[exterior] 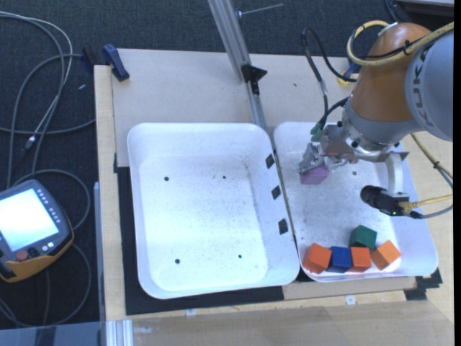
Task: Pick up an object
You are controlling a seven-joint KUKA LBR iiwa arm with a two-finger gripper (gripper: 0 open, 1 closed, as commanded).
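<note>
The bench (187,85) is a pale board standing on dark carpet (144,9). Left of the bench, cables (43,99) run over the carpet to a teach pendant (29,225) with a lit screen. A blue clamp (115,62) sits at the far left corner of the bench, and a slanted metal rail (230,31) crosses its far edge.

Two white bins rest on the bench. The left bin (144,150) shows only dark specks on its floor. The right bin (425,247) holds a cluster at its near edge: an orange block (317,257), a blue block (341,258), a second orange block (360,258), a green block (364,236) and a tilted orange block (387,254).

The hand (317,163) hangs over the far left part of the right bin, closed around a purple block (314,174) that shows between its fingers.

Part of the lettering "KUKA" is legible on the arm (425,78).
</note>
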